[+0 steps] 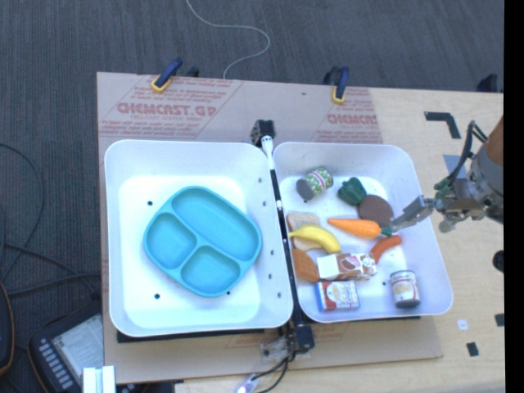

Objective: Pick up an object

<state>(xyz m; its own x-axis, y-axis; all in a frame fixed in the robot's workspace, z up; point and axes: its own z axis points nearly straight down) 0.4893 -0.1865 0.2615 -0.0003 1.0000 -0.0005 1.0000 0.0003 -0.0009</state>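
The right bin [426, 178] holds several toy foods: a green-labelled can [317, 181], a green pepper [353, 190], a brown oval piece [375, 210], a carrot [354, 228], a banana [315, 237], a red chili [385, 246], a small carton [352, 266], a red box [337, 295] and a tin [403, 288]. My gripper [427, 216] hangs over the bin's right rim, just right of the brown piece and the chili. It is open, with nothing between its fingers. One fingertip [407, 214] reaches toward the carrot's green end.
The left bin [123, 178] holds a blue three-part plate [202, 240]. Clamps [167, 74] [340, 84] hold the board at the back. A black divider post [264, 131] stands between the bins. A cable runs on the carpet behind.
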